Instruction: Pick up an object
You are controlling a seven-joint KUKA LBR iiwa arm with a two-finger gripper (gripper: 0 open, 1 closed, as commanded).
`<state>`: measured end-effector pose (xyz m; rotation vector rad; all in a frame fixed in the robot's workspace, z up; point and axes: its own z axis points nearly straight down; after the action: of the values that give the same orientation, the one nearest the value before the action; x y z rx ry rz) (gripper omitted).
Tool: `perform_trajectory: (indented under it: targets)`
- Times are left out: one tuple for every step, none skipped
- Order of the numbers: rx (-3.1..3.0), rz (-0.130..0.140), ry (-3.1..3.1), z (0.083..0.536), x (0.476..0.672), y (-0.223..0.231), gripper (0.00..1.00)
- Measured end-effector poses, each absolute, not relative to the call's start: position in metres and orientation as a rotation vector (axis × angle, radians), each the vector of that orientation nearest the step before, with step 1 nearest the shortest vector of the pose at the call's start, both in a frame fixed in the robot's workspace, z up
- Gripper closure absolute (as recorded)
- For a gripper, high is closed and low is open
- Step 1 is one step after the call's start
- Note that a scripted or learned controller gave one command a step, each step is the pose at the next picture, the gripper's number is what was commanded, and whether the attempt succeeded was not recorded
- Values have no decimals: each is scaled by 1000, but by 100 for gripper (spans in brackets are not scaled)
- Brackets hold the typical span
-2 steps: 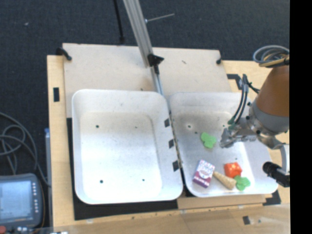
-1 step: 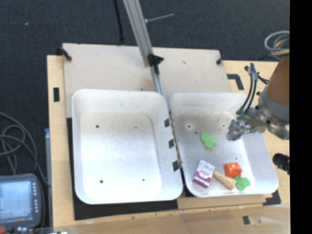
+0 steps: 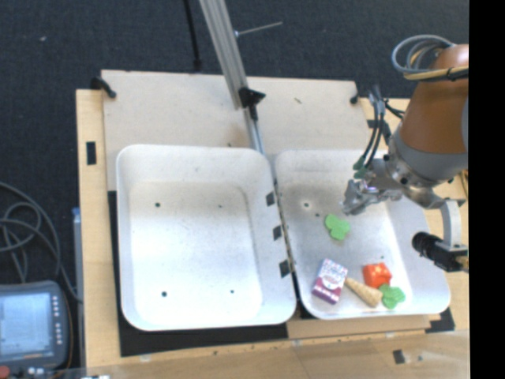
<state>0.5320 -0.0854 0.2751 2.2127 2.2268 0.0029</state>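
Observation:
In the right bin [image 3: 410, 290] lie a green lump [image 3: 338, 227] near the middle, a purple and white carton [image 3: 329, 281], a tan cone-shaped piece [image 3: 363, 291], a red block [image 3: 377, 275] and a small green piece [image 3: 392, 296] along the front. My gripper [image 3: 353, 199] hangs over the right bin, just above and right of the green lump, its fingers pointing down-left. Nothing shows between the fingers.
The left bin [image 3: 197, 235] sits beside the right one, with a divider ridge between them. A slanted metal post [image 3: 229, 54] rises from behind the bins. Cables and a monitor [image 3: 31, 322] lie at the far left off the bench.

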Motion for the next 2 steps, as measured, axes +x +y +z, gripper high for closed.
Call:
perform_trajectory:
  targets:
    - [2215,0,2229,258,550,-38,100]
    - [2213,3,2228,261,561,12,100]
